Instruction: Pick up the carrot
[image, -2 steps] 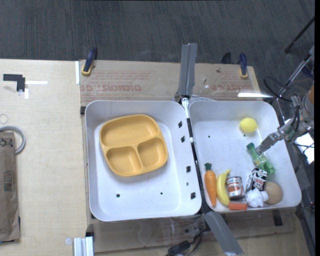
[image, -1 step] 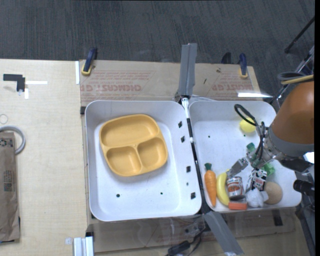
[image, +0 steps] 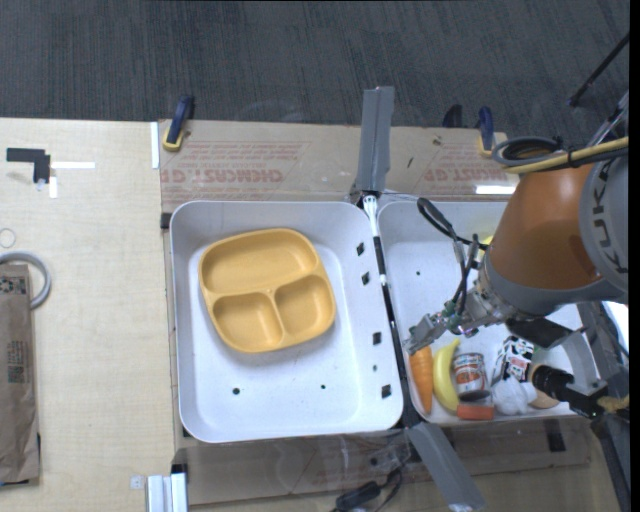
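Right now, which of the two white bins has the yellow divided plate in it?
The left bin holds the plate; the right bin holds the carrot.

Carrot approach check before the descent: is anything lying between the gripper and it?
Camera view: the gripper hangs right over the carrot's upper end, nothing between them. A banana lies beside the carrot.

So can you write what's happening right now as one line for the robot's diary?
task: pick up carrot | gripper: low in right bin, just above carrot | carrot: lying in bin beside banana, not held
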